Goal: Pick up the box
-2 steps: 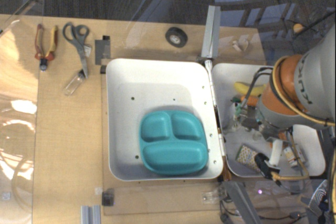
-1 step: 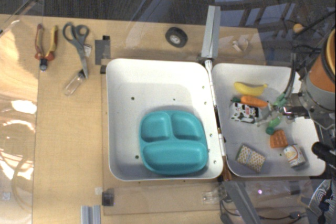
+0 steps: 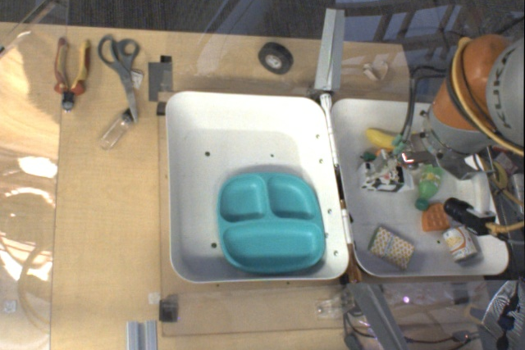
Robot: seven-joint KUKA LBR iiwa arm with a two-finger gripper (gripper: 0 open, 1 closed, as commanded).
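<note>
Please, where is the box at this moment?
In the camera view, the box lies flat near the front edge of the right bin, left of the small can and below the orange piece.

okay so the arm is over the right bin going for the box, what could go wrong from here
Two risks. The box lies near the right bin's front rim, leaving little room on that side, so a grasp may slip. The hand sits among crowded items, a yellow piece and a green piece, and could knock or grab those instead.

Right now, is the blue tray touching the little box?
Apart. The camera view shows the tray in the left bin and the box in the right bin, with both bin walls between them.
</note>
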